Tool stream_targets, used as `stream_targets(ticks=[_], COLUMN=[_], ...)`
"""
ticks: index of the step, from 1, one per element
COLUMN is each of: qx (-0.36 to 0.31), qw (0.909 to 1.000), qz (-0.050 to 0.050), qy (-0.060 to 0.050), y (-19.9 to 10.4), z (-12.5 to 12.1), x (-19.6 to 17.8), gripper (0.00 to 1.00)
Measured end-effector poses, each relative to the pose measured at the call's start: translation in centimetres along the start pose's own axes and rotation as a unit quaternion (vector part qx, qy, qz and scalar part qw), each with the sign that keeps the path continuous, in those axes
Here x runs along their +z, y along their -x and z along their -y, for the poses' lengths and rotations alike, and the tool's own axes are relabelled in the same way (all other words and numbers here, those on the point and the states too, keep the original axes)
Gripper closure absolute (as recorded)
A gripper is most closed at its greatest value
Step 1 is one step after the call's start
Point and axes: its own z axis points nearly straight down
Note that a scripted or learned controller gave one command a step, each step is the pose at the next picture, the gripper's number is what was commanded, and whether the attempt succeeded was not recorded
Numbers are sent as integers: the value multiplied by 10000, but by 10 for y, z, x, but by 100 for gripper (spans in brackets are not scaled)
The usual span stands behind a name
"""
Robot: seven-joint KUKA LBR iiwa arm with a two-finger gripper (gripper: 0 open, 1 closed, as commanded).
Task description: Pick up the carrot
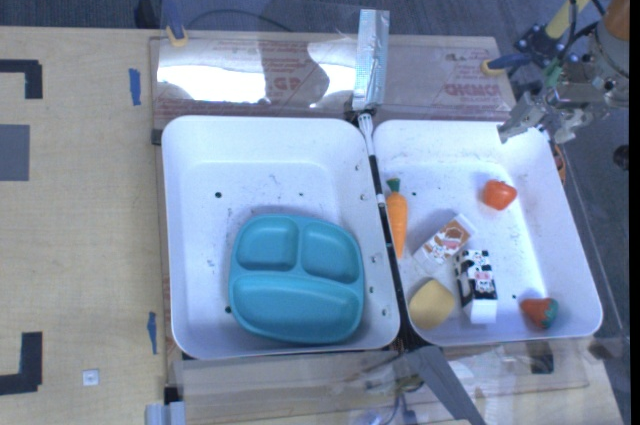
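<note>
We see the orange carrot with a green top (397,219) lying in the right white bin (565,213), against its left wall.

The grey two-finger gripper (535,123) hangs over that bin's upper right corner, well apart from the carrot; we cannot tell how it is set. Near the carrot we find a small printed carton (446,241), a black-and-white cow-patterned box (477,278), a yellow rounded piece (431,303), and two orange-red pieces (499,195) (540,311). A teal three-compartment tray (296,281) sits in the left white bin (200,203).
</note>
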Motion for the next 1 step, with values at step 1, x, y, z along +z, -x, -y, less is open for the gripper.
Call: stream_targets(ticks=[1], qx=[94], qw=[9999], qz=[-8], qy=[-46], y=[-37], z=[35], x=[176], gripper=[0])
